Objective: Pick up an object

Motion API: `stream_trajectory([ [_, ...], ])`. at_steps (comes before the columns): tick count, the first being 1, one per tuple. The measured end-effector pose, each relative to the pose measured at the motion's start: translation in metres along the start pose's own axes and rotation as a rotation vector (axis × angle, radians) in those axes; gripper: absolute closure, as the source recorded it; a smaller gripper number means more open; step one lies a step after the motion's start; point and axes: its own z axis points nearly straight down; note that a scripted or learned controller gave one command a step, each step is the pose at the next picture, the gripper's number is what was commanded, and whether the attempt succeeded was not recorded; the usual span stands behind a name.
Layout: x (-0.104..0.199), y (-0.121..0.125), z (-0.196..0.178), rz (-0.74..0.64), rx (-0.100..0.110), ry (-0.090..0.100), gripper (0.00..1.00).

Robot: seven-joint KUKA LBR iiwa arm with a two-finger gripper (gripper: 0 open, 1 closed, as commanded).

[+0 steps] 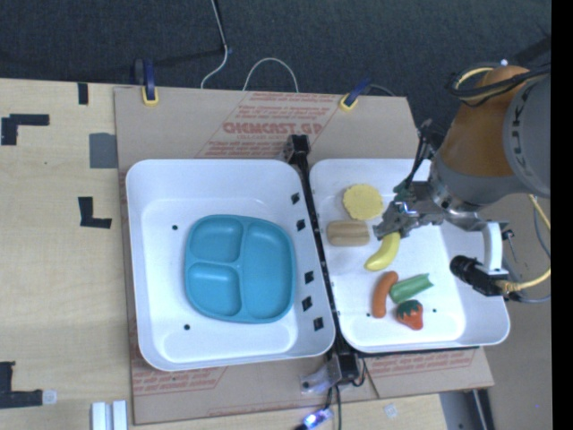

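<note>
The right bin (466,330) holds a yellow round piece (363,201), a tan oblong piece (347,233), a yellow banana (383,253), an orange-red sausage (383,293), a green pepper (411,286) and a small red strawberry (411,314). My gripper (399,219) hangs low over the bin, just above the banana's upper end and right of the tan piece. Nothing shows between its fingers. The grey arm with its orange band (479,141) reaches in from the right.
The left bin (152,240) carries a blue divided plate (239,268). A black divider with clips (309,240) runs between the bins. Both sit on a cardboard sheet (269,124) on the wooden bench. Cables loop behind the bins.
</note>
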Motion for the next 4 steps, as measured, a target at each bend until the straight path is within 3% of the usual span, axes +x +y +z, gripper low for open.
stream_trajectory([
  [1,0.000,0.001,-0.027,0.001,0.002,0.000,1.00],
  [2,0.054,-0.016,-0.022,-0.003,0.007,0.002,1.00],
  [4,0.154,-0.026,-0.040,-0.004,0.005,0.002,1.00],
])
